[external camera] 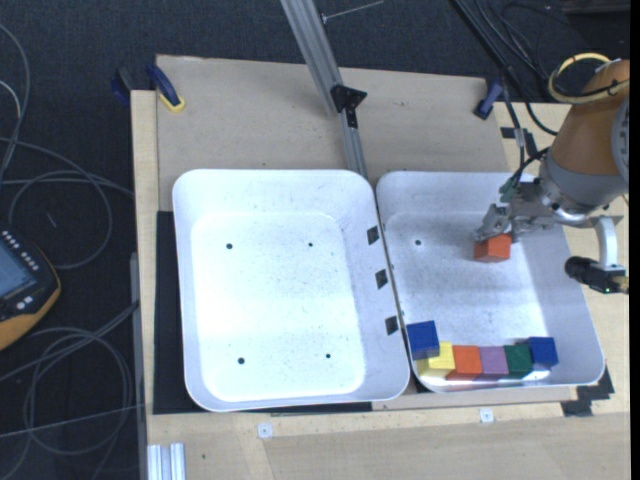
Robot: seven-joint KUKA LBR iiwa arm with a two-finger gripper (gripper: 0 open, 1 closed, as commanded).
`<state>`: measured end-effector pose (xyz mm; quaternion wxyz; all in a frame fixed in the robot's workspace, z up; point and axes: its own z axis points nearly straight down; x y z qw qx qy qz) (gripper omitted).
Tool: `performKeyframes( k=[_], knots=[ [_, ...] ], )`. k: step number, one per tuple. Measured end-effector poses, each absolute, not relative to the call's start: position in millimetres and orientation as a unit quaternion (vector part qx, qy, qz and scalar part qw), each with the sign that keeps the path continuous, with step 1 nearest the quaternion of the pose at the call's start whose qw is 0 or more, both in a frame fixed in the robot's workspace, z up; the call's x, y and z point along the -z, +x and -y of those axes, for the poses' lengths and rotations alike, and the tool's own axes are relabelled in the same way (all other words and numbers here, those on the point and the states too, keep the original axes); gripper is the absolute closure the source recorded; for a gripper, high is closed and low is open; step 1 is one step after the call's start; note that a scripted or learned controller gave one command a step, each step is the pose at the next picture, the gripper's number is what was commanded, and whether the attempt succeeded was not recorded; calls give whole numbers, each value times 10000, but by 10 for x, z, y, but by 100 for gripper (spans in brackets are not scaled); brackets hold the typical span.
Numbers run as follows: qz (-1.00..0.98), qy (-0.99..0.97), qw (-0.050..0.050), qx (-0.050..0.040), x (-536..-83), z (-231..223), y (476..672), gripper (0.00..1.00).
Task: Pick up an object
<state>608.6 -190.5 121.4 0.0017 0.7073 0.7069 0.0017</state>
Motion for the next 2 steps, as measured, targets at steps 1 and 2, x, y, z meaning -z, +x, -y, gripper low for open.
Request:
performKeyframes(
  k=[1,2],
  knots=[
    [-7067,7075,-21,7,-990,1958,5778,100],
    [-7099,7043,18,-29,-1181,1382,6422,100]
  ],
)
